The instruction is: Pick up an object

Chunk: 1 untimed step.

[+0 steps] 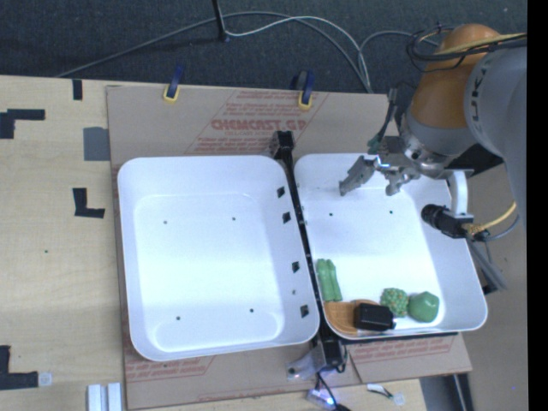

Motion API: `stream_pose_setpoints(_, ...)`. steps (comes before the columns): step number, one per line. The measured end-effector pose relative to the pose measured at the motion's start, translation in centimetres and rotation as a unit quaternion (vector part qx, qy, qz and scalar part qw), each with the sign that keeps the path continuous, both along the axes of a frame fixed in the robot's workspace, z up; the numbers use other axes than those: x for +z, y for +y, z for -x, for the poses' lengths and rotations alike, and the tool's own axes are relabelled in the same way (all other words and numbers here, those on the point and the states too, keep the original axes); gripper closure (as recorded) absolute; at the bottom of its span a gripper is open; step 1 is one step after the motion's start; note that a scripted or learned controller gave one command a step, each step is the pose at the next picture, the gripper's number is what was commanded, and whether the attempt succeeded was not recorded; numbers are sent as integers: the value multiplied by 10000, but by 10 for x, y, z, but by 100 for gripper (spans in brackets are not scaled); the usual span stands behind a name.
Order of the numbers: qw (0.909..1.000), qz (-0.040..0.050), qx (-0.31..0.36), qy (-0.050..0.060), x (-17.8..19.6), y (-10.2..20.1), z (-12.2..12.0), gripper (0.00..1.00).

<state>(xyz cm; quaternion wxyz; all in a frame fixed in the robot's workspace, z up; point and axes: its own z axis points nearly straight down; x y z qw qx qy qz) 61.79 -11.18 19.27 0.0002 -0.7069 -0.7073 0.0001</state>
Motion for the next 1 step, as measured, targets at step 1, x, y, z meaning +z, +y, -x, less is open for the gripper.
stream_pose_setpoints(1, 10000, -6, 22, -12, 39, 64, -41, 0)
